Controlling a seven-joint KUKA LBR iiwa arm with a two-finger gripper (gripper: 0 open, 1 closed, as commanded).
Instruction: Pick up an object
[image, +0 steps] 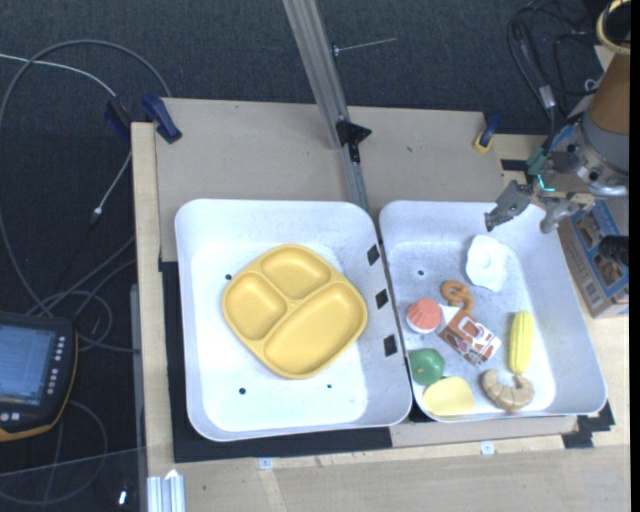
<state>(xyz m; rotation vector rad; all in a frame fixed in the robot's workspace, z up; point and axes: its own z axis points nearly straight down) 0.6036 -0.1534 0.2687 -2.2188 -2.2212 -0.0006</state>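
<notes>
Arm: reaching in from the right, wrist above the right bin's (590, 330) far corner.
Gripper (526, 211): fingers spread, empty.
White object (487, 262): just below the fingertips, apart.

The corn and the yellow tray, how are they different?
The corn is small and thin; the tray is big and flat. The corn lies in the right bin among other toy foods; the tray sits by itself in the left bin. The corn is one long piece; the tray has three compartments. Both are yellow.
</notes>
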